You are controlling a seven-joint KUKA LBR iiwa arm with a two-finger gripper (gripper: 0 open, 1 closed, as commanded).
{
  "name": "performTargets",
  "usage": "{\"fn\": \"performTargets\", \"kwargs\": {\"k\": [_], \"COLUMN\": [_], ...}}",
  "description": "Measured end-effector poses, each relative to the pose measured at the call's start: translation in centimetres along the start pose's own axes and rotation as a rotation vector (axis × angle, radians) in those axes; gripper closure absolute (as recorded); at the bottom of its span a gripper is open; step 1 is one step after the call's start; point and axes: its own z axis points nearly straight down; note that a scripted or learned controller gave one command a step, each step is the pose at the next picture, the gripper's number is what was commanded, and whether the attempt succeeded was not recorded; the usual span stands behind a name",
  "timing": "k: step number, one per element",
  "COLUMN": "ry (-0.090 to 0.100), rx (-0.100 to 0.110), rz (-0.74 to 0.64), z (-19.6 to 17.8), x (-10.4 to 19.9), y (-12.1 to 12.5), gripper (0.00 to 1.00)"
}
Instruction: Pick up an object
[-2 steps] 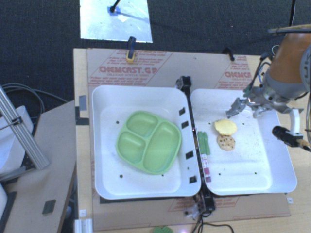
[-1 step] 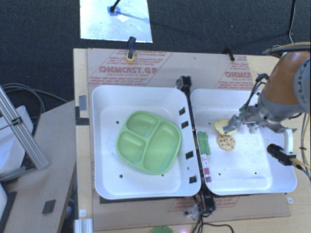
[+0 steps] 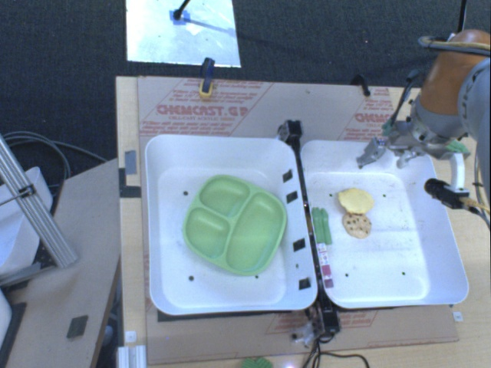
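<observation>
Hovering over the far right corner of the right bin, the tool carries nothing, and I cannot tell from this angle how it is set, so the pick looks barely begun. The likely targets lie loose on the bin floor, well apart from the tool: a yellow round piece near the middle, a brown speckled cookie touching its near edge, and a green pod-like item against the left wall. What remains, as I judge it, is the whole reach, descent, grip and lift. The left bin holds a green divided plate. Both bins rest on a cardboard sheet covering the bench, with dark carpet beyond and a pale square panel lying on it at the far side.
</observation>
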Motion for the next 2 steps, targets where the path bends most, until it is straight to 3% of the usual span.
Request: {"fn": "performTargets", "kwargs": {"k": [1, 2], "ry": [0.005, 0.002], "rx": [0.016, 0.004], "rz": [0.007, 0.0], "z": [-1.6, -2.3], "x": [2.0, 2.7], "y": [-9.4, -2.7], "gripper": [0.0, 0.0]}}
